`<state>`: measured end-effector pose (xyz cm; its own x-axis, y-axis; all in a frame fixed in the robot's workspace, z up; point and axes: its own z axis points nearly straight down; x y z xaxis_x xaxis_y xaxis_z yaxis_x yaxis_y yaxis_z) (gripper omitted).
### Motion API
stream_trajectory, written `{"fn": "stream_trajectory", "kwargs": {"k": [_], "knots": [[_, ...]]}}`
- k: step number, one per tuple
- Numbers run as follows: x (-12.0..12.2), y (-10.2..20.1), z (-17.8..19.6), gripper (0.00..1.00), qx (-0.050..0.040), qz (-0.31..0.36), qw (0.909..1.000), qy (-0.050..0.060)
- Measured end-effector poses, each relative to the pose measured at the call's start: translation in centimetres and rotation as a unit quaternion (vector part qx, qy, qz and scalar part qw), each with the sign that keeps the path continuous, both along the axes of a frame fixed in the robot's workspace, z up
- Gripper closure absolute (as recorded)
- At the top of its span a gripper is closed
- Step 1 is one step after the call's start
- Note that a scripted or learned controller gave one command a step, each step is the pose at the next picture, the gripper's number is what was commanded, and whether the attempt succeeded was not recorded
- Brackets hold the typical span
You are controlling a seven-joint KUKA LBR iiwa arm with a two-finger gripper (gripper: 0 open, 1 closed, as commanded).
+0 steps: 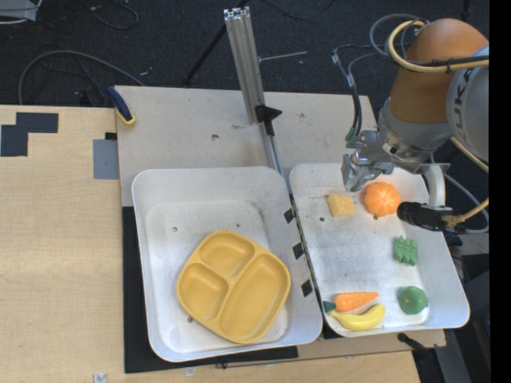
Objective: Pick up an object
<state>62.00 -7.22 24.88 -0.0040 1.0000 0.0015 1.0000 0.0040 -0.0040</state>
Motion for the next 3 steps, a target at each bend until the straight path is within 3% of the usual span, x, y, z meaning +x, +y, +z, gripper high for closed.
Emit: {"fn": "stream_trajectory", "kwargs": {"k": [2,3], "knots": [[-1.3,11.1,-0.5,1.0,-0.0002,0.0,1.0,0.0],[-0.9,16.4,-2.2,1.0,-0.0003,0.0,1.0,0.001]]}}
